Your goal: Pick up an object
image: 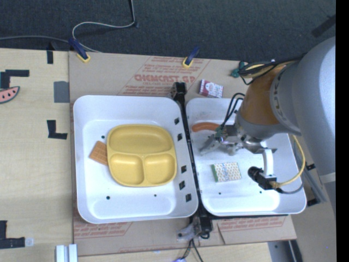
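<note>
In the right bin [283, 201], an orange sausage-shaped piece [204, 126] lies near the far left corner. A small green-and-white patterned pad [226, 172] rests in the middle of that bin's floor. My gripper [211, 144] hangs low over the right bin's left side, between the orange piece and the pad, just in front of the orange piece. The grey arm with its orange band [262, 100] comes in from the right and hides the bin's far right part. I see nothing held in the gripper.
The left bin [87, 201] holds a yellow divided plate [143, 154] with a brown cracker-like piece [98, 153] poking out from under its left edge. A small red-and-white box [210, 88] lies on the cardboard behind the bins. Black clips [184, 146] line the wall between the bins.
</note>
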`<state>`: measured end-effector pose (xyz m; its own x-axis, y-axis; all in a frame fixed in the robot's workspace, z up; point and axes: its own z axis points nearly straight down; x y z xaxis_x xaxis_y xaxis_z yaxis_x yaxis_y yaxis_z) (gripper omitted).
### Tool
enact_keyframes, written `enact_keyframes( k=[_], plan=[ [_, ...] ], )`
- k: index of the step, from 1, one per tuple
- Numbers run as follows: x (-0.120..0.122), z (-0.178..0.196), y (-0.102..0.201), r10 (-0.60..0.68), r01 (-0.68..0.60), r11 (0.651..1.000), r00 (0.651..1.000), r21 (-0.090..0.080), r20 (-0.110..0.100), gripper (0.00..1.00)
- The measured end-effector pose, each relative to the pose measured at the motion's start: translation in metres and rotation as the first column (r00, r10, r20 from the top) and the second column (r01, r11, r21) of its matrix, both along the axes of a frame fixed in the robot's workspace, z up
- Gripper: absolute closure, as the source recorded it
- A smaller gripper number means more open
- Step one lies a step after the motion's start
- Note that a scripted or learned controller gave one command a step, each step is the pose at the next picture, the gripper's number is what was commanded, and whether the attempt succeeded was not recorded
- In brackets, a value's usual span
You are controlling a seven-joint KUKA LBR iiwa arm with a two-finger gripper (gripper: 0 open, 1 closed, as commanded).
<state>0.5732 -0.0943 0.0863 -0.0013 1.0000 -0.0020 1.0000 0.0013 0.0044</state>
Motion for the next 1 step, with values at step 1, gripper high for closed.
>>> enact_keyframes(
  k=[1],
  plan=[
    [0.0002,0.0096,-0.0007,0.000,0.001,1.000,1.000,-0.002,0.001,1.00]
  ],
)
